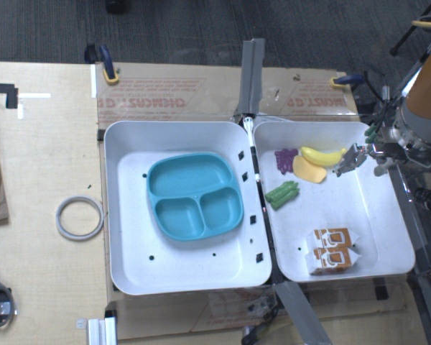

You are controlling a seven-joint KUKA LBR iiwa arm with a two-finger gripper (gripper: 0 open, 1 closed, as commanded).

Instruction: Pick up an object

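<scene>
- Nearest the camera, at the front of the right-hand shallow white bin [388, 214], lies a small orange-and-white printed carton [332, 250], well apart from the gripper and below it in the view.
- Reaching in from the right, the grey two-finger gripper [353, 158] hangs over the back of that same bin; whether it is released or clenched cannot be told.
- Just left of its tip lies a yellow plastic banana [321, 154], touching a yellow rounded toy piece [309, 169].
- Further left sits a purple bunch of toy grapes [286, 159], with a green toy vegetable [282, 193] below it.
- Beyond, the left white bin [129, 214] holds a teal three-compartment plastic plate [195, 195].
</scene>
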